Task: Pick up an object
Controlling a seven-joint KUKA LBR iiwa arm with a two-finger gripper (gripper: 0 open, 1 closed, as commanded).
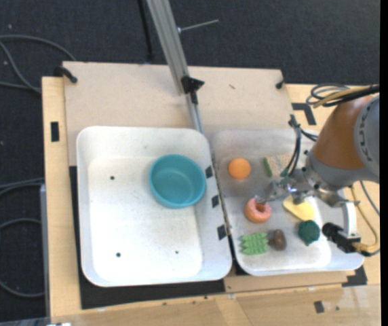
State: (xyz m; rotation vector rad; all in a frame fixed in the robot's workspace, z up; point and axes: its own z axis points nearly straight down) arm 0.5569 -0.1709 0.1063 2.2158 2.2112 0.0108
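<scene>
We judge the pink ring (258, 211) light and soft; pinch one side. Hand (280, 190) at its 1 o'clock, grip state unclear.

Floor: dark grey carpet (58, 19) around the bench on the top and left
Cables: thin pale cables (4, 43) looping over the carpet at left
Bench: light plywood tabletop (55, 182), a paler beige board (126, 94) laid over its rear part
Post: slanted silver aluminium rail (170, 36) rising from the board's middle
Light: even, soft shadows
</scene>
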